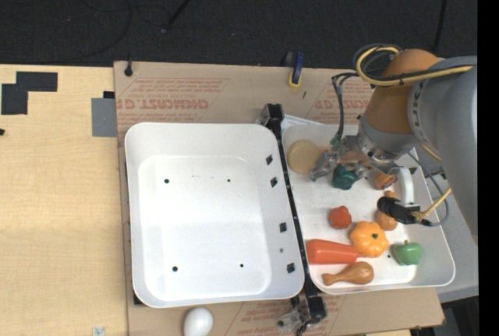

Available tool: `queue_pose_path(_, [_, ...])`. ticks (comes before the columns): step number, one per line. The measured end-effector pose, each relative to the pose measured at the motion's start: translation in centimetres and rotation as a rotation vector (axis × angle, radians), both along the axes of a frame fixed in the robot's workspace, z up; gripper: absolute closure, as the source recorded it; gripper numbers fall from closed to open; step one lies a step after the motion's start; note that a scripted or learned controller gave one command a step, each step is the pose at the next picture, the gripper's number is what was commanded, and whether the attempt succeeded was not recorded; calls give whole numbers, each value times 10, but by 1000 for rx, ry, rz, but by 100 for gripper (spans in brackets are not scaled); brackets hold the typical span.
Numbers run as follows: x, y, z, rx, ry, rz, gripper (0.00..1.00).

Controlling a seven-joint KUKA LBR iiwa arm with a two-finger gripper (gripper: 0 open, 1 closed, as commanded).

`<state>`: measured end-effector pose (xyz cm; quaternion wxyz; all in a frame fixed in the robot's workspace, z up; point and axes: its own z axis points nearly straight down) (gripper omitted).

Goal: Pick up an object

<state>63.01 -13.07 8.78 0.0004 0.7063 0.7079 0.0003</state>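
Now my two-finger gripper (337,169) hangs low over a small dark-teal plastic object (343,179) just beneath it, lined up to grab; whether it's clenched, I can't tell.

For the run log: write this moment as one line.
stage: reaching | gripper: low in right white bin, over small teal object | nearby: tan round piece | hold: unconfirmed | left white bin: untouched

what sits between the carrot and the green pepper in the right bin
In the camera view, a small orange pumpkin sits between the carrot and the green pepper.
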Motion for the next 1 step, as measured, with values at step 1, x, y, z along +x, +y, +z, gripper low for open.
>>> queue_pose_path(1, [14, 45, 0, 1, 2, 2, 0])
